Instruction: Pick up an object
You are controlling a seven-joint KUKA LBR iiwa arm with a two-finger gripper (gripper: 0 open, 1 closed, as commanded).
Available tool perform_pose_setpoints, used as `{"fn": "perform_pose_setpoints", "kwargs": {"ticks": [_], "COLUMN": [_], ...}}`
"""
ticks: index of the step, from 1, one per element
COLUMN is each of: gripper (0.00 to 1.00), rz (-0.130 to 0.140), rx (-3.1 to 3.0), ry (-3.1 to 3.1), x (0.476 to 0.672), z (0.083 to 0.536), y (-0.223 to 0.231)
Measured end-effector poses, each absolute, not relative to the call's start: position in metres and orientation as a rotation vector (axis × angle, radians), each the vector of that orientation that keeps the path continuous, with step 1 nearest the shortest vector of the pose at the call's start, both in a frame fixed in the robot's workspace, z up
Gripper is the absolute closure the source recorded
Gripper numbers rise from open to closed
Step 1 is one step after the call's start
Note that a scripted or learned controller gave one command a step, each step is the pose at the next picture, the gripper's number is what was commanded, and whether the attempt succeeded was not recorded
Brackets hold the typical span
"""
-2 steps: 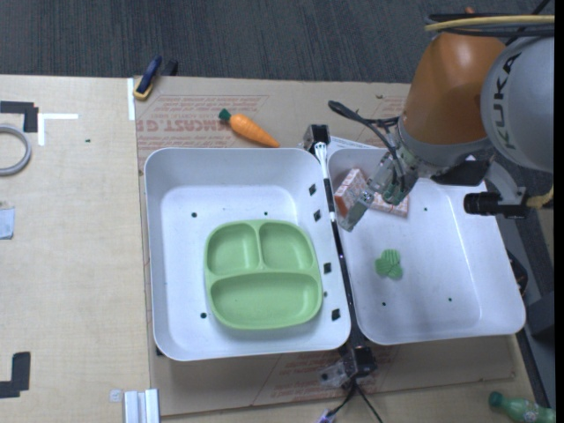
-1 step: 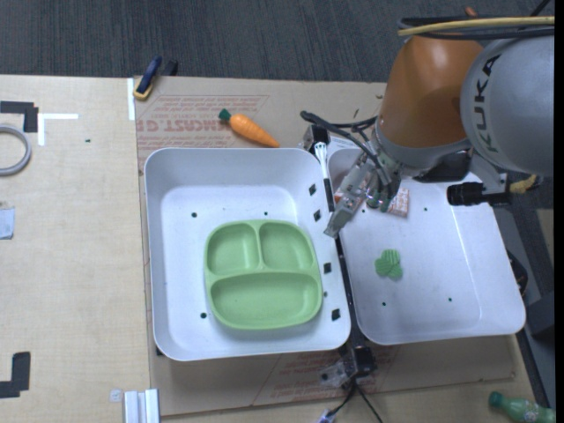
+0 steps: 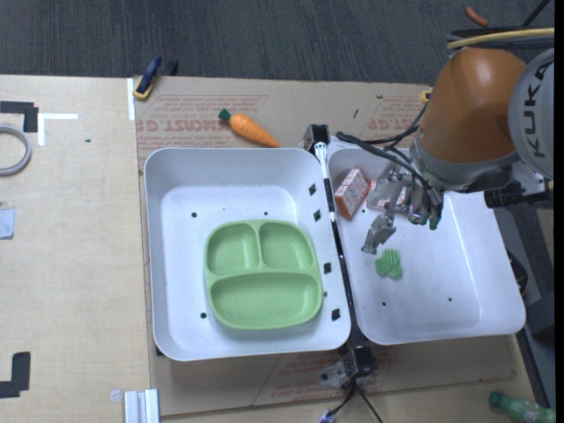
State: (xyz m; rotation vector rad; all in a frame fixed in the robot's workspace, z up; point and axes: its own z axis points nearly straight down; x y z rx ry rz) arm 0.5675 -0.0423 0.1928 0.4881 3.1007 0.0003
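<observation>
Camera view: I see gripper (image 3: 381, 236) hanging over right bin (image 3: 476, 311), fingers spread apart, nothing between them. Small green object (image 3: 389, 265) lies on bin floor just below fingertips, apart from them. Orange-red box (image 3: 351, 191) sits near bin's upper left corner. Left bin (image 3: 172, 263) holds green divided plate (image 3: 262, 274). Toy carrot (image 3: 249, 128) lies on bench above left bin.

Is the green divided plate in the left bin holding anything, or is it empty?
Empty. The green divided plate lies flat in the left bin, and all three compartments show only bare green surface.
</observation>
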Motion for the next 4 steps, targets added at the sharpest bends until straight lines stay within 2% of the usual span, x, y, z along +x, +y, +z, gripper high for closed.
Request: {"fn": "perform_pose_setpoints", "kwargs": {"ticks": [1, 2, 3, 4], "gripper": [0.00, 0.00, 0.00, 0.00], "rz": [0.001, 0.000, 0.000, 0.000], "rx": [-0.096, -0.582, -0.956, -1.304], "ry": [3.136, 3.084, 2.989, 2.853], "x": [0.590, 0.586, 0.610, 0.628], "z": [0.193, 0.193, 0.125, 0.093], "y": [-0.053, -0.041, -0.092, -0.099]}}
